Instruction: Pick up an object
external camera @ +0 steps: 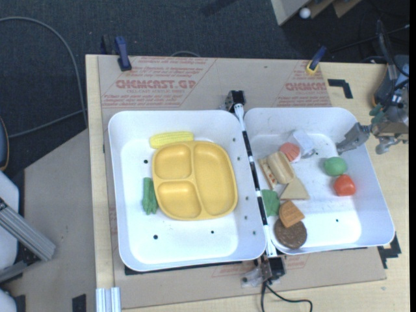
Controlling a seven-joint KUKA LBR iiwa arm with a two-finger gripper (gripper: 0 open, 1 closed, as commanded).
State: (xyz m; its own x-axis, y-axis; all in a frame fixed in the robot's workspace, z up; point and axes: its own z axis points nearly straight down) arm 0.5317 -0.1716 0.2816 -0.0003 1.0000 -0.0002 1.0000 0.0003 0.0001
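— Progress so far? Gripper [366,140] hung over right bin [364,233] upper right rim, grasping nothing visible; could not tell spread or clenched.

— Candidates? Green ball [335,166] and red ball [344,186] lay just below-left of gripper, unlifted. Whole pick left undone.

— Clutter? Bread slices [281,169], brown cookie [290,234] crowded left of green ball. Yellow tray [194,179], corn cob [171,138] sat farther left, well apart.

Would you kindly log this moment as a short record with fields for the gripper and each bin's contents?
gripper: at right bin's upper right edge, nothing visibly held
left bin: yellow divided plate, corn cob, green vegetable
right bin: green ball, red tomato, bread slices, brown cookie
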